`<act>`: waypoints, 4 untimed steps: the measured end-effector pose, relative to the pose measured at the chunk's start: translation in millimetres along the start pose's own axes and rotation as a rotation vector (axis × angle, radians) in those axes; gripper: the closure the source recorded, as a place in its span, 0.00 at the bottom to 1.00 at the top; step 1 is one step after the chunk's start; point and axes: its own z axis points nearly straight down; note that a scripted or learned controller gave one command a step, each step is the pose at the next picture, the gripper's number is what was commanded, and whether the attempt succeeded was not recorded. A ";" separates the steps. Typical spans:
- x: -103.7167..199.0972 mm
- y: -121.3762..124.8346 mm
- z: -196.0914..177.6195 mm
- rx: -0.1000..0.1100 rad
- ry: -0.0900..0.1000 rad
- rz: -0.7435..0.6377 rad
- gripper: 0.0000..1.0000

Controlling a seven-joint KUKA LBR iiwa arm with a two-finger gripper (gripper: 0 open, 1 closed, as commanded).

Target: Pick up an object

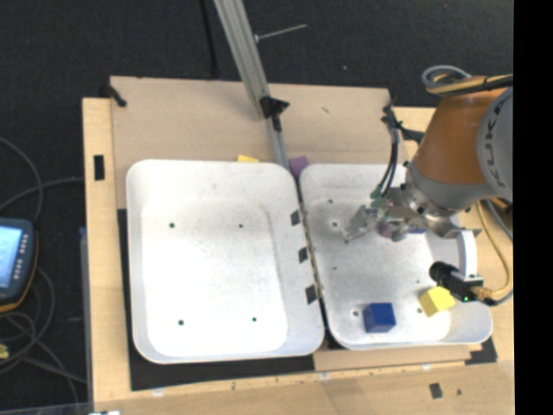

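Approach step. Claw (361,225) low over right bin (346,184), spread, pinching nothing. Blue cube (378,316), yellow block (437,301) untouched. Next: centre over one, descend, clamp.

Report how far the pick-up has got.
Nothing looks picked yet. The small blue cube and the yellow block both lie on the floor of the right-hand shallow white bin, near its front edge. In hand: the gripper hangs over that bin's middle, away from both; whether it holds anything cannot be told. Left: close on an object and lift it.
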 end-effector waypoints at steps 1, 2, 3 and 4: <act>-75.6 35.2 -33.6 -0.006 -0.006 0.006 0.00; -50.8 45.7 26.6 0.004 -0.001 -0.001 0.00; -70.8 72.8 49.3 -0.002 -0.003 0.002 0.00; -92.2 71.8 72.8 -0.018 -0.002 -0.007 0.00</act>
